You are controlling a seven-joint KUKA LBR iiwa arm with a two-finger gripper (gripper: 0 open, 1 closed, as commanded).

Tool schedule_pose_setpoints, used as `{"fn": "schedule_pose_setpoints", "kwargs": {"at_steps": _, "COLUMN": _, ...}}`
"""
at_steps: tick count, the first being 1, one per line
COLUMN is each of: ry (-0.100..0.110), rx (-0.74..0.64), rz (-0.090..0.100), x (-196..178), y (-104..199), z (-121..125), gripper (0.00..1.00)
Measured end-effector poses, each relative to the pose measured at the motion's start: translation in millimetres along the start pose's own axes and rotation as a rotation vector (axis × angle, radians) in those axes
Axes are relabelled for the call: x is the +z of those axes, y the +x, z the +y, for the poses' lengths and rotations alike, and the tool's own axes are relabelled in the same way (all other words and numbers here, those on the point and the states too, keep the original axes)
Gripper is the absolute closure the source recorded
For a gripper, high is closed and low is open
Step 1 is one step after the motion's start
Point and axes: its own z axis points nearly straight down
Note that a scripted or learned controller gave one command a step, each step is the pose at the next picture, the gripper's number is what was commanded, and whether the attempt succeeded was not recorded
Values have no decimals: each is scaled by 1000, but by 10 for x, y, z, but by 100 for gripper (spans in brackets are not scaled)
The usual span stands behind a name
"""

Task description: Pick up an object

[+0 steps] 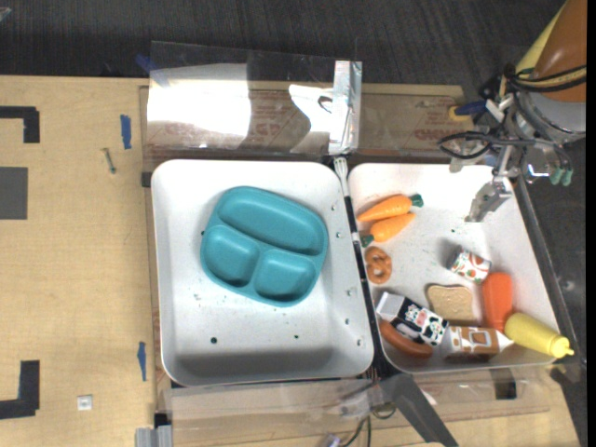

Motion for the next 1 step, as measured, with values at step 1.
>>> {"fn": "schedule_pose_setpoints", "kwargs": {"at_steps": 1, "ry": -1, "rx": 52, "rz": 9, "x": 977, "y": 1228, "z": -415, "gripper": 0}}
